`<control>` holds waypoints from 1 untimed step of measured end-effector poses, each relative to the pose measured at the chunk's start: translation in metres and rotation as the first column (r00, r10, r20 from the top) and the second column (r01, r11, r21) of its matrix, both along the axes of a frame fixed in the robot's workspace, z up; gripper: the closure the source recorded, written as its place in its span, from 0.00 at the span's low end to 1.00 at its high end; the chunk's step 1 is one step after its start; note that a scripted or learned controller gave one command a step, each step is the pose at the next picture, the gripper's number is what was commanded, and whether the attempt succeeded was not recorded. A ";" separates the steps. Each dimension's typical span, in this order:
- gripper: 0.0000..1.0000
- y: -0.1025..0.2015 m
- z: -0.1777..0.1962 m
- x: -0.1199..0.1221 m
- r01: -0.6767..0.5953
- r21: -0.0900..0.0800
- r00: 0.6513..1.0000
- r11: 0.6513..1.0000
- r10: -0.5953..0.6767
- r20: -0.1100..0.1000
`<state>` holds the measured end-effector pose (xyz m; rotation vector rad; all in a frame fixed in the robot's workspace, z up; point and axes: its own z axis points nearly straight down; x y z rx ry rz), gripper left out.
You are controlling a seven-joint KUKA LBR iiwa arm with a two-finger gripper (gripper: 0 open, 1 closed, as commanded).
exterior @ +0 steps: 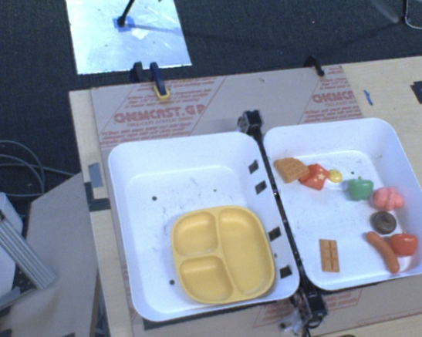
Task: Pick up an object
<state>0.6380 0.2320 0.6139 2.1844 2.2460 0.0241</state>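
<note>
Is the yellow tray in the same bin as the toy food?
No, the yellow tray lies in the left bin; the toy food is in the right one.

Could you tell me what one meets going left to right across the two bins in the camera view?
Yellow tray → bread → red piece → green pepper → pink toy

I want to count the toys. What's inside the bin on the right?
The right bin holds toy food: a bread piece, strawberry, green pepper, pink piece, donut, sausage, tomato and cracker. Nothing looks covered.
</note>
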 end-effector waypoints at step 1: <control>1.00 0.000 0.012 0.000 -0.003 0.000 1.000 1.000 0.003 0.003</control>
